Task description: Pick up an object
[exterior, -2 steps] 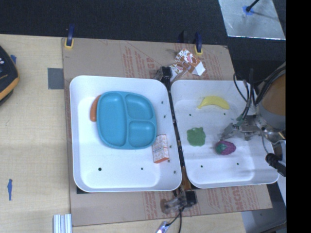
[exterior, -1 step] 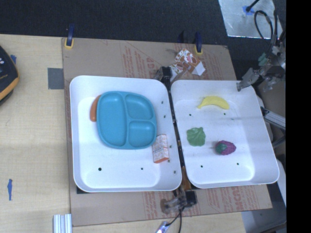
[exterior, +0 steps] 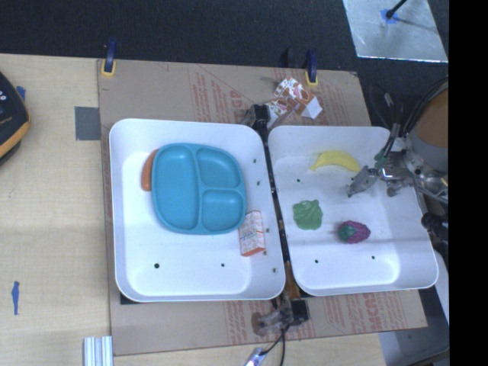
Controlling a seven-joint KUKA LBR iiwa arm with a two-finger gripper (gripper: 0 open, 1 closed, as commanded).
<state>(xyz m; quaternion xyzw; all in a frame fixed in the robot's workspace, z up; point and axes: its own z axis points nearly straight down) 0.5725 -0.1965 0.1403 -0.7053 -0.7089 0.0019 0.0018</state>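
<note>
The right bin (exterior: pixel 404 277) holds a yellow banana (exterior: pixel 335 160) near its far side, a green leafy toy (exterior: pixel 308 214) in the middle and a purple-magenta toy (exterior: pixel 353 232) to the right of it. My gripper (exterior: pixel 372 188) hangs over the right part of this bin, just right of the banana and above the purple toy. It is open, with nothing between its fingers (exterior: pixel 355 187). The grey arm with its orange band (exterior: pixel 433 124) comes in from the right edge.
The left bin (exterior: pixel 133 273) carries a blue divided plate (exterior: pixel 198 188) with an orange item (exterior: pixel 146 172) poking out at its left, and a small packet (exterior: pixel 252 233) at its lower right. A crumpled wrapper (exterior: pixel 293 97) lies behind the bins.
</note>
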